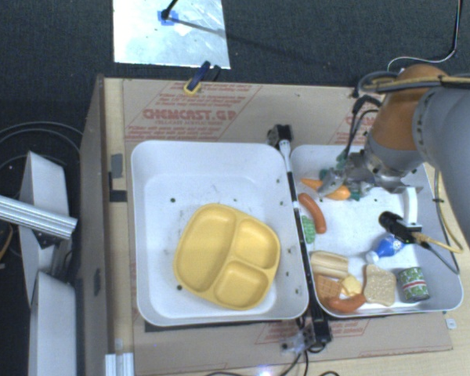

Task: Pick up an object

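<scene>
Touching gripper [346,180]: orange carrot [334,193]

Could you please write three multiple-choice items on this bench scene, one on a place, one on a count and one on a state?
1. Where does the yellow tray lie?
A. in the left bin
B. in the right bin
C. on the carpet

2. How many compartments does the yellow tray have?
A. one
B. three
C. six

3. How does the slice of bread lie?
A. flat in the right bin's near end
B. standing on the yellow tray
C. hanging over the bin's rim

Answers:
1 A, the tray rests on the floor of the left bin, while the sausage and the other toy foods lie in the right bin.
2 B, raised ridges split it into three wells.
3 A, it lies flat beside the green can.
</scene>
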